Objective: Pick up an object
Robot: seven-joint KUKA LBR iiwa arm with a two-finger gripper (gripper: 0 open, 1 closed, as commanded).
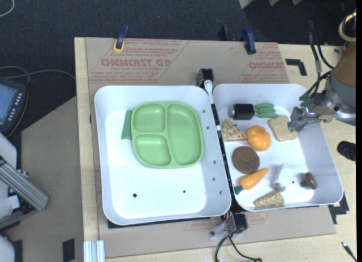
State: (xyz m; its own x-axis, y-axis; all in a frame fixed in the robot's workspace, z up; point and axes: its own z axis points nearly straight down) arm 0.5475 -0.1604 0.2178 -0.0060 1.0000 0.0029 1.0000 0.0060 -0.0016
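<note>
The right bin [331, 170] holds several small items. Among them are a black block [243, 111], a green pea pod [264, 108], a tan wedge [232, 131], an orange fruit [258, 137], a beige bread slice [280, 129], a round brown cookie [246, 159], a carrot [253, 179], a grey metal piece [276, 176], a small brown lump [308, 181] and a pale crust piece [269, 200]. My gripper [300, 119] hangs at the bin's upper right, just right of the bread slice and close to its edge.
The left bin [113, 159] carries a green divided plate [167, 134]. A raised divider [218, 142] runs between the bins. Blue and yellow clamps [120, 40] sit at the cardboard's far edge. Cables [317, 57] trail beside the arm at the right.
</note>
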